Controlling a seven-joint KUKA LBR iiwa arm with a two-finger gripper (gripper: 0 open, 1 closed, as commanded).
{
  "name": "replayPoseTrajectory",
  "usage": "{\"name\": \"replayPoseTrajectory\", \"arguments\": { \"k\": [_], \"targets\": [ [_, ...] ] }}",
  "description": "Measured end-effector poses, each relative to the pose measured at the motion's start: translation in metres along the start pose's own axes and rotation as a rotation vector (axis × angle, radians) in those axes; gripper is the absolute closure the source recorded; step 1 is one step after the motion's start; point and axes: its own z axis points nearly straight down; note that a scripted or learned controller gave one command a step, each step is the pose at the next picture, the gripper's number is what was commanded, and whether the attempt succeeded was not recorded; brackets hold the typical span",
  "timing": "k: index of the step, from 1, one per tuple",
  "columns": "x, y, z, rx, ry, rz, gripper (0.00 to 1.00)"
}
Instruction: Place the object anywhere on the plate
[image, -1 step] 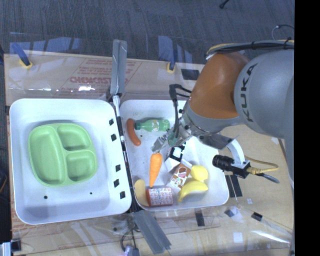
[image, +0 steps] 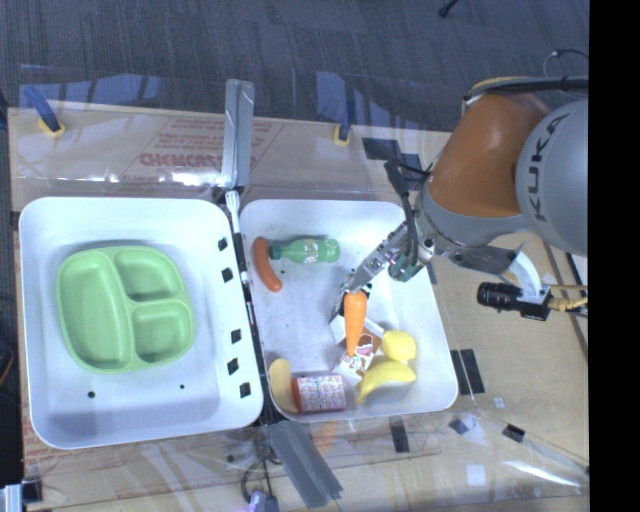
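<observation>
Green plate (image: 122, 308) with three compartments sat in the left bin (image: 40, 400), nothing on it. Right bin (image: 300, 215) held the clutter: green bottle (image: 303, 251) lying near the far edge, sausage (image: 266, 264) beside the divider, carrot (image: 354, 317) toward the middle, and along the near edge a can (image: 320, 393) on its side, a yellow slice (image: 279, 381) at the near left corner, a banana (image: 383, 380), a lemon (image: 398, 346). The arm reached in from the right, and the claw (image: 349, 293) was low over the carrot's upper end; from this angle it could not be told how far apart its tips stood or whether they had hold of anything. Carrot taken as the likely object, still lying in the right bin, its lower end touching a small packet (image: 362, 350). Judged: a plastic toy, light, stiff, smooth and tapered, so liable to slip toward the thin end. Best gripped across the thick middle. Risk: the neighbouring lemon and packet crowding the lower end.
</observation>
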Motion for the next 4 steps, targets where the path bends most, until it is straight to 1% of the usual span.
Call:
{"name": "replayPoseTrajectory", "arguments": {
  "k": [1, 2, 3, 4],
  "targets": [
    [0.084, 0.033, -0.104, -0.002, 0.001, 0.091, 1.00],
    [0.156, 0.043, -0.004, 0.004, 0.003, 0.331, 1.00],
    [0.185, 0.089, -0.017, 0.002, 0.002, 0.250, 1.00],
    [0.200, 0.155, 0.001, 0.003, 0.002, 0.211, 1.00]
  ]
}}
